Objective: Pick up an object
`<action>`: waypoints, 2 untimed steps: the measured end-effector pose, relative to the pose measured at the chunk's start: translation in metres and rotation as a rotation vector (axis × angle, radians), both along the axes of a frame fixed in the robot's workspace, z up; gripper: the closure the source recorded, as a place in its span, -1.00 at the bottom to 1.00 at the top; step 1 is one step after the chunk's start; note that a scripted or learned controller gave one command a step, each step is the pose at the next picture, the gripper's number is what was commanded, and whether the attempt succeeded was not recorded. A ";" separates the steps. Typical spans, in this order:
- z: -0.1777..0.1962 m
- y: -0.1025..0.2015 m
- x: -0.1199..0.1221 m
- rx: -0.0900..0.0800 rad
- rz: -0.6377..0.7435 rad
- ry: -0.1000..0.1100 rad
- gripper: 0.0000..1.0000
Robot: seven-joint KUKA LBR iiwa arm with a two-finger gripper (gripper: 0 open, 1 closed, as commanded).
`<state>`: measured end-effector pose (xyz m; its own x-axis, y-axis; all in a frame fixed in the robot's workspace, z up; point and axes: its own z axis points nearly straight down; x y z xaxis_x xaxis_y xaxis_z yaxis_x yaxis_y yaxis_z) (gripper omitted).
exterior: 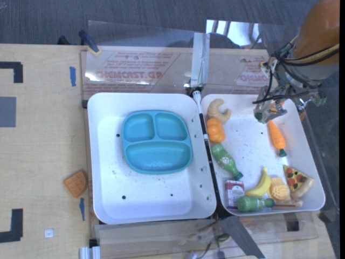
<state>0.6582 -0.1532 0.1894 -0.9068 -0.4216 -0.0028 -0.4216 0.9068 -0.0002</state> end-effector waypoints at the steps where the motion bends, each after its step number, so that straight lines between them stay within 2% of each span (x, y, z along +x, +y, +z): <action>1: 0.002 0.001 0.001 0.000 0.002 -0.005 -1.00; 2: -0.099 -0.035 -0.010 -0.003 0.121 -0.011 -1.00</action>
<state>0.6483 -0.1882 0.0902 -0.8492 -0.5279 -0.0110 -0.5279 0.8493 -0.0078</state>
